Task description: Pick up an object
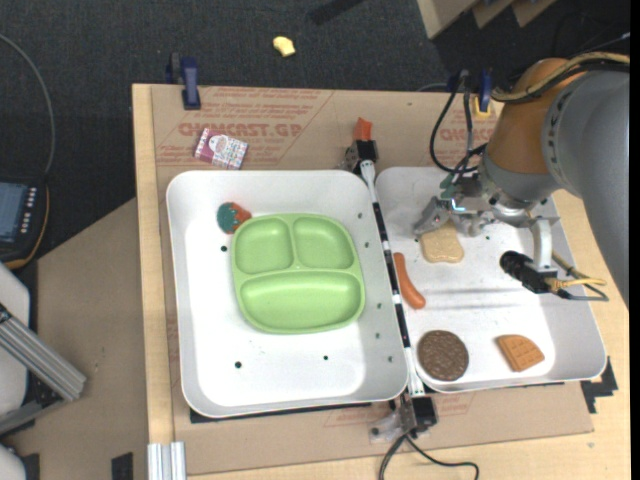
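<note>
The likeliest failure was a grasp that closed on nothing. The pale flat slice (442, 247), the thing nearest the tool (457, 216), lay thin against the floor of the right bin (480, 303), just beyond the sausage (405, 282) and a little to its right. The tool's jaws might scrape over it or nudge it aside instead of getting under an edge.

That bin also held a round brown cookie (442, 355), nearer than the sausage and just right of it, and an orange cracker (519, 351), nearer and well to the right. The sausage itself lay along the wall between the bins.

Across that wall, left of the sausage, the left bin (200, 353) carried a green divided plate (297, 273) with bare compartments. A small red-and-teal piece (233, 216) touched the plate's far corner, well left of the sausage.

Beyond the sausage, the tool hung over the slice's far edge. Its jaws looked spread and gripped nothing.
</note>
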Robot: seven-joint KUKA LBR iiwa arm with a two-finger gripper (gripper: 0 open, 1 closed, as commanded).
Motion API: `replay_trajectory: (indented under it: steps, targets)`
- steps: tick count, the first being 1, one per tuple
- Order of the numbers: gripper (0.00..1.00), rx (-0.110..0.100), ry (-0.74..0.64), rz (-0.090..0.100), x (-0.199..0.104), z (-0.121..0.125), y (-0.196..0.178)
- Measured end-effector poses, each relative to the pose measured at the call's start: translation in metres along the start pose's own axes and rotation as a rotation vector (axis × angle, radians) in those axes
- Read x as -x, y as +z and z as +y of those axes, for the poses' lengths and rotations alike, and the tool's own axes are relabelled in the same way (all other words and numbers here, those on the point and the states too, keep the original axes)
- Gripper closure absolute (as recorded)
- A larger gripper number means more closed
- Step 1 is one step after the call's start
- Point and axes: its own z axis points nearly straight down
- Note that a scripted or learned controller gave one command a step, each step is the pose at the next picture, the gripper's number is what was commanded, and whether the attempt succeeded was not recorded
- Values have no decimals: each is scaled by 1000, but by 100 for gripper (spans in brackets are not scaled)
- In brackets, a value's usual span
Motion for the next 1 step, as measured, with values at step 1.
replay_trajectory:
  steps: [1]
  targets:
    - [100,-1,0,1,-1,-1,-11]
